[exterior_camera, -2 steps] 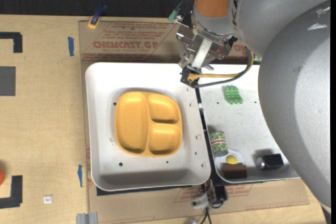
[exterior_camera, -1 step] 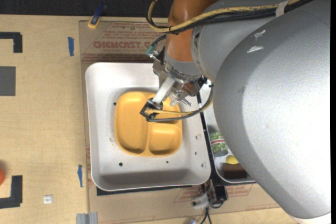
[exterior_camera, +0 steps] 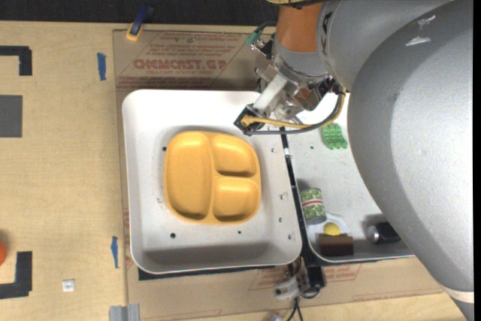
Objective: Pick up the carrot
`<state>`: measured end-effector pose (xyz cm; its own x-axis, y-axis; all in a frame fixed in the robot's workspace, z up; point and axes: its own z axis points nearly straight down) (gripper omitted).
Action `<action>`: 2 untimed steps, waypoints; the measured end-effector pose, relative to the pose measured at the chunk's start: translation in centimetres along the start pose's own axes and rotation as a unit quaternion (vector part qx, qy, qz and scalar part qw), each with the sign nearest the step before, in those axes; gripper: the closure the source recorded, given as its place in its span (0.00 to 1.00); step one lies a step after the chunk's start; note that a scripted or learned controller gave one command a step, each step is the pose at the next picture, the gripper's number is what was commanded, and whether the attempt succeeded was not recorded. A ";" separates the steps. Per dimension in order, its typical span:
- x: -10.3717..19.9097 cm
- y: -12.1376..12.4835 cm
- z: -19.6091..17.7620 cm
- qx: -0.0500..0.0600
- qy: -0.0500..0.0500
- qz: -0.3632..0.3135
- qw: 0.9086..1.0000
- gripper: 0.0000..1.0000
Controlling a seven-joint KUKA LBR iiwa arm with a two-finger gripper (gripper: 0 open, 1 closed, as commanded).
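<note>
- One view, the camera view from above: the task was judged not yet done, as nothing was seen lifted or carried by the gripper (exterior_camera: 294, 90). It hung over the back end of the seam between the left bin (exterior_camera: 143, 162) and the right bin (exterior_camera: 338, 177).
- Gripper state: could not tell whether open or closed, because the wrist hardware covered it from above.
- Carrot: its place could not be told. It was judged likely to lie in the part of the right bin under the arm (exterior_camera: 413, 124).
- The left bin held a yellow divided tray (exterior_camera: 212, 177), whose compartments looked bare.
- On the visible strip of the right bin sat a green studded block (exterior_camera: 333, 136) toward the back and a can (exterior_camera: 312, 203) just beside the seam wall. A small yellow item (exterior_camera: 331, 228) was touching a brown block (exterior_camera: 335, 244) at the front.
- A dark item (exterior_camera: 383, 231) was part hidden at the arm's edge, so its kind was unclear.
- An orange-red patch (exterior_camera: 2, 253) was cut off at the far left of the bench (exterior_camera: 60, 162), well apart from both bins. Too little of it showed to name it.
- Left to do, by judgement: find the carrot, descend, grasp and lift.
</note>
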<state>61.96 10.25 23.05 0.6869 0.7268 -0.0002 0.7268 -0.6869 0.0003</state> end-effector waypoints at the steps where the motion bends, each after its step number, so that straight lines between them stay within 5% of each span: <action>1: -4.3 -8.5 5.8 0.002 -0.001 0.061 0.998 1.00; 2: -7.6 -9.1 -1.2 0.001 0.000 0.131 0.991 1.00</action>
<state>50.17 10.97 24.25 0.8526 0.5226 -0.0007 0.5226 -0.8526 -0.0008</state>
